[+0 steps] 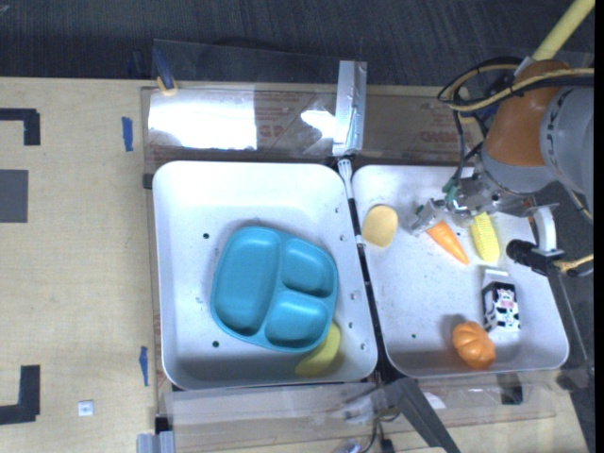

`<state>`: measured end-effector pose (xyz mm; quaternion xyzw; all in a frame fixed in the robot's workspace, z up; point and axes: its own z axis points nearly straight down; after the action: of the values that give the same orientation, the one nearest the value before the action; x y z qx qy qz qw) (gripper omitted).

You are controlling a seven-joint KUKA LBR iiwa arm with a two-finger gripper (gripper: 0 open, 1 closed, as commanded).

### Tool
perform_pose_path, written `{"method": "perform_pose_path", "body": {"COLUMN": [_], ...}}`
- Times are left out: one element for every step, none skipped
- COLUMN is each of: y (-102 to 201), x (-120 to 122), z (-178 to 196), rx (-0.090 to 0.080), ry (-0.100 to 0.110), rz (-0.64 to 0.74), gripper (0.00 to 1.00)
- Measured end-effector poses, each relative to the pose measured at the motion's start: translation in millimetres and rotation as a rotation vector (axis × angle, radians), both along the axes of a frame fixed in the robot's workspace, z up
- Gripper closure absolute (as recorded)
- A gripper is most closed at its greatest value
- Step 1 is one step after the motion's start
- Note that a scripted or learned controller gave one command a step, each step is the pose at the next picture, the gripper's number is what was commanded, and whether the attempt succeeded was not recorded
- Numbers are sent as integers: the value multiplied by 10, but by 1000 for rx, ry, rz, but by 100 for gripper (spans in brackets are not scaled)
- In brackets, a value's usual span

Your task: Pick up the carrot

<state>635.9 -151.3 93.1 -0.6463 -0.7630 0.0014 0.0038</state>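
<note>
Hovering fingers (440, 209) beside carrot (449, 240), right bin (415, 338)

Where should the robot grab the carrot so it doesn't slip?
Probably at the thick upper half of the carrot, coming from above, fingers across its width. It lies flat in the right bin, tapering to a point at lower right, where a grip could slide off. The corn lies close alongside, leaving little room there.

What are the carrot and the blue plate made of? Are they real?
The carrot looks like a plastic toy: smooth, evenly bright orange, no leaves. The blue plate also seems to be plastic, a matte turquoise with molded sections and rounded edges. The picture alone can't settle either for certain.
</note>
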Motion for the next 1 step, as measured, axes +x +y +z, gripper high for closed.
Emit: {"method": "perform_pose_path", "body": {"y": [-10], "x": [35], "z": [157], "rx": [-3], "ry": [-12], "rz": [1], "gripper": [100]}}
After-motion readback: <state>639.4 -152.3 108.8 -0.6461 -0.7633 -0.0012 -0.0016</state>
